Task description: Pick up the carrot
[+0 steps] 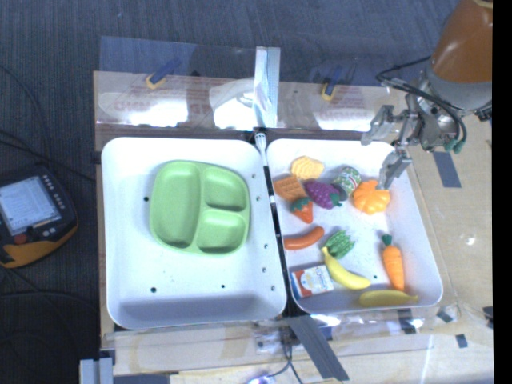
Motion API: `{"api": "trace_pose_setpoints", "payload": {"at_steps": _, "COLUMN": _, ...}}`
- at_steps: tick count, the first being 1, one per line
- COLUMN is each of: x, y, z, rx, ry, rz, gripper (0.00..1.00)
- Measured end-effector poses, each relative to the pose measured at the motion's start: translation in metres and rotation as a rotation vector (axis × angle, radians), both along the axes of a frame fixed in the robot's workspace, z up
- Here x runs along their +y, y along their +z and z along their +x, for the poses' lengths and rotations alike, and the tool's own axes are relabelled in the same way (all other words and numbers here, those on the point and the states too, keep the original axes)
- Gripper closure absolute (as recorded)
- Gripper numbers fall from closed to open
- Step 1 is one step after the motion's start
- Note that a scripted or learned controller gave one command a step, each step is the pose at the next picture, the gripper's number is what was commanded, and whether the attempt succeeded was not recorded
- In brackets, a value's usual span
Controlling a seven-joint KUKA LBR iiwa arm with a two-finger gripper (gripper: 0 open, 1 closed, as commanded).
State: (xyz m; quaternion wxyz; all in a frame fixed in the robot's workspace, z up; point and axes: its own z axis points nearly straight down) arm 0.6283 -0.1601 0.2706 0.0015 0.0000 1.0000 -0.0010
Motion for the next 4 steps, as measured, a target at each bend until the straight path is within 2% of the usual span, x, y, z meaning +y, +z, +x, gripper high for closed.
{"api": "trace_pose_setpoints", "payload": {"at_steps": 1, "x": -0.030, "y": -0.116, "z": -0.090, "rx": 0.011, "ry": 0.081, "rz": 0.004, "gripper": 0.00}}
{"api": "trace_pose_setpoints", "payload": {"at_steps": 2, "x": -0.058, "y": -0.180, "z": -0.004, "rx": -0.010, "ry": -0.102, "rz": 0.000, "gripper": 0.00}}
{"api": "trace_pose_setpoints", "payload": {"at_steps": 3, "x": -0.057, "y": -0.167, "z": -0.001, "rx": -0.019, "ry": -0.101, "rz": -0.006, "gripper": 1.00}}
{"api": "trace_pose_setpoints", "payload": {"at_steps": 4, "x": -0.064, "y": -0.036, "z": -0.040, "rx": -0.011, "ry": 0.121, "rz": -0.005, "gripper": 1.00}}
